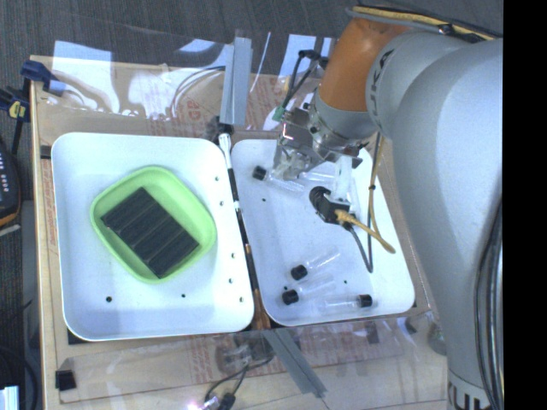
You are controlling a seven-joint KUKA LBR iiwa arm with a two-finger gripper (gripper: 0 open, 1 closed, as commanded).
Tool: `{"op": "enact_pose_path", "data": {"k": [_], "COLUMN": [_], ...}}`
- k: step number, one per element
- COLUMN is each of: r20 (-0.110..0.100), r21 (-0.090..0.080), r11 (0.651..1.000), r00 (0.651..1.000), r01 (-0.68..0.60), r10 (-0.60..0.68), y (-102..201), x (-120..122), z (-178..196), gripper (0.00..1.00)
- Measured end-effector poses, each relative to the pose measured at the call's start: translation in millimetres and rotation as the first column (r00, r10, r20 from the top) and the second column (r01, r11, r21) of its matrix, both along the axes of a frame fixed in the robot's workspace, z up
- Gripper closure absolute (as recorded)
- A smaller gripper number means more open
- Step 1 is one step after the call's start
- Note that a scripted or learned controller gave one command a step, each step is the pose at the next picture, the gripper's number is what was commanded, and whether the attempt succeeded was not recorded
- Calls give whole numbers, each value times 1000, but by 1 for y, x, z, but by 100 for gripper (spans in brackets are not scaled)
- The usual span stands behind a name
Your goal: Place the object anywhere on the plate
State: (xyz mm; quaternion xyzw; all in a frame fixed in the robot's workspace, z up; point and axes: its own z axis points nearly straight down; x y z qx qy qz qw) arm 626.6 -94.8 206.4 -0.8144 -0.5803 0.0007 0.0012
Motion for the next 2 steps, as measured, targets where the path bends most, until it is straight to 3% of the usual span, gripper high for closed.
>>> {"op": "enact_pose_path", "data": {"k": [1,2], "r20": [-4,-3], "r21": [0,0], "r11": [985,985], "r00": [985,985], "r01": [-174,-173], "r10": [174,173], "y": [88,88], "x": [-35,-35], "z": [-16,-16], "gripper": [100,0]}}
